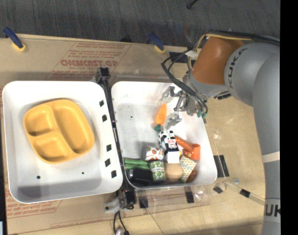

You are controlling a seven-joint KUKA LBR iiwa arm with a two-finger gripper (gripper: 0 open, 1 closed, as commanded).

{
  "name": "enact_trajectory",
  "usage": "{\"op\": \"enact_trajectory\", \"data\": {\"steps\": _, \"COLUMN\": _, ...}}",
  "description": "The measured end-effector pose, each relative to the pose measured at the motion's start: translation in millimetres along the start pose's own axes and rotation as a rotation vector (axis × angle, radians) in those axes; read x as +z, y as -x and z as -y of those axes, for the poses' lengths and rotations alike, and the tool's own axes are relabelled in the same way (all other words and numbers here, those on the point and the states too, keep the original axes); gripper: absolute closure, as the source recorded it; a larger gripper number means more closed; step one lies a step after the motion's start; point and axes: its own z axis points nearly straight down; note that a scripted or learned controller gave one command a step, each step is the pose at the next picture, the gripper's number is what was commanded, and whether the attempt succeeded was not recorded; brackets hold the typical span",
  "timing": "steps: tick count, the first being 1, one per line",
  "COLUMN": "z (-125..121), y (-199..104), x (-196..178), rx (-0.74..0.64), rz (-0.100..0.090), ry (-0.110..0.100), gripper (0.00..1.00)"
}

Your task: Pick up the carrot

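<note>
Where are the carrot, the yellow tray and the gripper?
carrot point(161, 114), camera view, middle of its orange body.
yellow tray point(85, 131), camera view, right rim of the divided tray.
gripper point(174, 106), camera view, between its fingertips, beside the carrot.

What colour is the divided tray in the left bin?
Yellow: the divided tray shows best in the camera view.

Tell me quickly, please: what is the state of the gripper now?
Gripper: over the right bin, right beside the carrot; open or closed cannot be told, and no carrot is seen between its fingers.
</note>
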Motion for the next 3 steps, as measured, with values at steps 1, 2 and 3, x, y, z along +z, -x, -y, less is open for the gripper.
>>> {"op": "enact_trajectory", "data": {"steps": 1, "z": -16, "y": -27, "x": 13, "rx": 0.138, "rz": -0.009, "ry": 0.003, "gripper": 0.00}}
{"op": "enact_trajectory", "data": {"steps": 2, "z": -18, "y": -25, "x": 2, "rx": 0.129, "rz": -0.007, "ry": 0.002, "gripper": 1.00}}
{"op": "enact_trajectory", "data": {"steps": 3, "z": 3, "y": -8, "x": -47, "rx": -0.099, "rz": -0.004, "ry": 0.002, "gripper": 1.00}}
